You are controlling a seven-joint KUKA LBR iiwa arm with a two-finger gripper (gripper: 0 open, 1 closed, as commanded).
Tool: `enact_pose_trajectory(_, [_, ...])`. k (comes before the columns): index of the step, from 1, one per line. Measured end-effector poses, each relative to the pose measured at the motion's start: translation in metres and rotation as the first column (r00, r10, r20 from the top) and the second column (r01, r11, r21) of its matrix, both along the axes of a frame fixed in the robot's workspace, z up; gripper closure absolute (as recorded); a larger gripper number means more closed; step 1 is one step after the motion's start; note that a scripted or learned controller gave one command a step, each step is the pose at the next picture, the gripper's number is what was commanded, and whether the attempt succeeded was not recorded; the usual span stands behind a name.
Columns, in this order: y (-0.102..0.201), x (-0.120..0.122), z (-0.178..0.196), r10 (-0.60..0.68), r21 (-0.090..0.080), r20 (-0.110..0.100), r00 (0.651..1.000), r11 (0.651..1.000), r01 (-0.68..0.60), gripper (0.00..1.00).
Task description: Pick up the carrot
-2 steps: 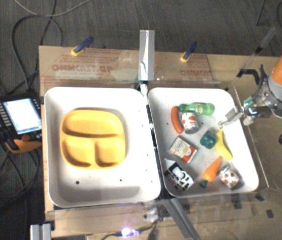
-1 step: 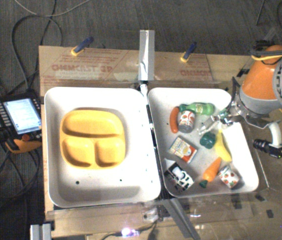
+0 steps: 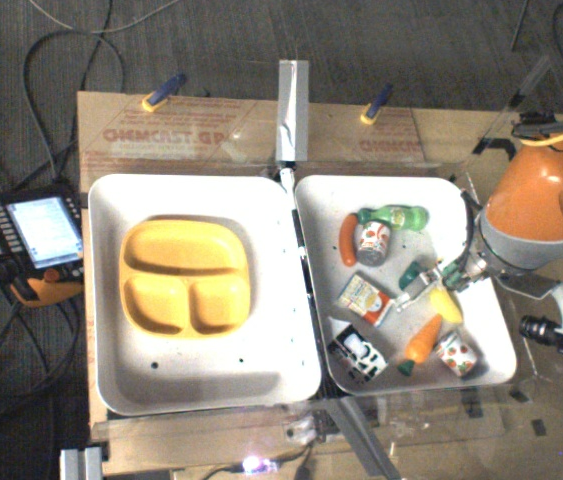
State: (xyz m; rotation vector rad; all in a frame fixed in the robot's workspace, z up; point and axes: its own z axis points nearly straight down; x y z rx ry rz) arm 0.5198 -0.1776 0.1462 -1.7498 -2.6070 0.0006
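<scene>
Low in the right bin, toward the near rim: carrot, long axis slanted, orange end up-right toward a yellow item, green end down-left, beside a small patterned can. Black-and-white object at the near-left corner, hard to identify. Just above the carrot, gripper, blurred against teal clutter; spread or pressed together, cannot tell. Farther back: juice carton, green bottle

The tray lies in the left bin; the carrot lies in the right bin.
</scene>
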Motion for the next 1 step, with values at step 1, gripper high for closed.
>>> enact_pose_trajectory(1, [-0.0040,-0.0104,0.0755,-0.030,-0.001,0.002,1.000,1.000,0.030,0.00])
